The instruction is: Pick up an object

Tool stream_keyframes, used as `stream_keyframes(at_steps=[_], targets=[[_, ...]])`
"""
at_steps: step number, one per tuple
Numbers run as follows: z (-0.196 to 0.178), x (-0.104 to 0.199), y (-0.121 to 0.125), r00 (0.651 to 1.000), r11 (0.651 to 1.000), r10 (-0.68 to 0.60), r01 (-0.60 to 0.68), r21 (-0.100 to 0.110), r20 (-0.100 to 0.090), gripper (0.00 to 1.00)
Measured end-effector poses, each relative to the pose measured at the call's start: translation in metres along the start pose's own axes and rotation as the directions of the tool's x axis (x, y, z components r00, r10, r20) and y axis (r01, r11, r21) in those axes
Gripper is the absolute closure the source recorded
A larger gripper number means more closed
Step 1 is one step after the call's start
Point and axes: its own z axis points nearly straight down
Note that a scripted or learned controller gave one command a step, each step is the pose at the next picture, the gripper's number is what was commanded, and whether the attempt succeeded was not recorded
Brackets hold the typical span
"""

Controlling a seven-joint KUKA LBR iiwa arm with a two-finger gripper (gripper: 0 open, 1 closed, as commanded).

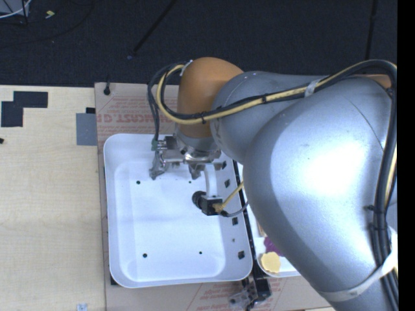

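your end effector (176, 162) hangs over the far end of the left bin (123, 238); you cannot tell whether it is spread or pressed together.

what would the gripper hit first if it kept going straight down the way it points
Most likely the bare white floor of the left bin: the gripper points down into it and I see nothing beneath it, though depth is hard to judge.
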Motion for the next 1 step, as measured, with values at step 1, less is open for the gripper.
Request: stream_keyframes(at_steps=[1], targets=[[-0.1593, 0.0388, 0.0047, 1.0, 1.0, 0.002, -0.002, -0.03, -0.004, 0.0]])
